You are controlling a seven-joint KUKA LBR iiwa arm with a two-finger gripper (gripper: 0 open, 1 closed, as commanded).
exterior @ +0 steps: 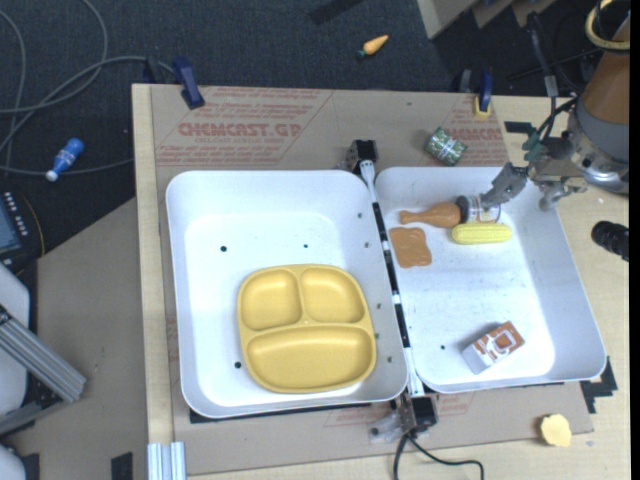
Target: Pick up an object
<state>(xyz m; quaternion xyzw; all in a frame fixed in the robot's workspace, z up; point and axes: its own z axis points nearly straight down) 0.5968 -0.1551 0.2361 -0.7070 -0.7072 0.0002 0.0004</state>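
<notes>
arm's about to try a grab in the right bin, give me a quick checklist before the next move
1. Tool over the right bin: ok, low at its far end.
2. Target within reach: ok, corn cob and drumstick lie right beside the tool.
3. Single target isolated: not ok, corn and drumstick crowd together.
4. Something between the fingers: cannot tell.
5. Other items clear of the path: ok, brown slice and small box lie apart.

We see dark carpet floor point(250, 18) around a cardboard-covered table point(300, 128). Grey cables point(60, 78) loop across the carpet, where a blue bottle point(64, 157) and a small orange piece point(374, 44) lie.
</notes>
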